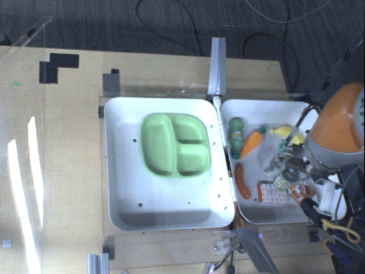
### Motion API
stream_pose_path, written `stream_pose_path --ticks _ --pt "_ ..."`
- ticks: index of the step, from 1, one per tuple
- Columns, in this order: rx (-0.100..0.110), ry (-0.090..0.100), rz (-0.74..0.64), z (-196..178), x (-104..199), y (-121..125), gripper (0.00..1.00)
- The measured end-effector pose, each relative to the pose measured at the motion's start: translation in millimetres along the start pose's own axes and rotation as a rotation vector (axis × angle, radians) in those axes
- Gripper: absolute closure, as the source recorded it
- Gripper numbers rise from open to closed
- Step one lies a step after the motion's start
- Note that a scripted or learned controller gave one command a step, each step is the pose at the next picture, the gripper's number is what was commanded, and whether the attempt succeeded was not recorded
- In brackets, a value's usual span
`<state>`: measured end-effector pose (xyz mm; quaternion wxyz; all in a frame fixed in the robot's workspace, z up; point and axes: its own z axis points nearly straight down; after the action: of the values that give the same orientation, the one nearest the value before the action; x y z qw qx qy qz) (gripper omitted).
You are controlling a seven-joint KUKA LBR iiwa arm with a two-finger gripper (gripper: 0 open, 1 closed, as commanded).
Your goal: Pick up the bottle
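So the green bottle [235,131] lies in the right bin [251,214], up near its left wall, right beside a carrot [251,144]. The gripper [287,170] hangs further right over the same bin, can't tell its state. Green tray [174,144] sits in the left bin [122,170].

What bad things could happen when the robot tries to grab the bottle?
The green bottle lies against the right bin's left wall, with the carrot right beside it. The claw might bump the wall or catch the carrot instead. The claw is also over other clutter, like the flat printed packet, so it could drag something along on its way across.
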<state>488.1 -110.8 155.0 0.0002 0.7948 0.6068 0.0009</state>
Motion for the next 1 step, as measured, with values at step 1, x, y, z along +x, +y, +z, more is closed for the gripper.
stream_pose_path --ticks 1 --pt "-0.005 0.0 -0.087 56.0 17.1 -3.2 1.0"
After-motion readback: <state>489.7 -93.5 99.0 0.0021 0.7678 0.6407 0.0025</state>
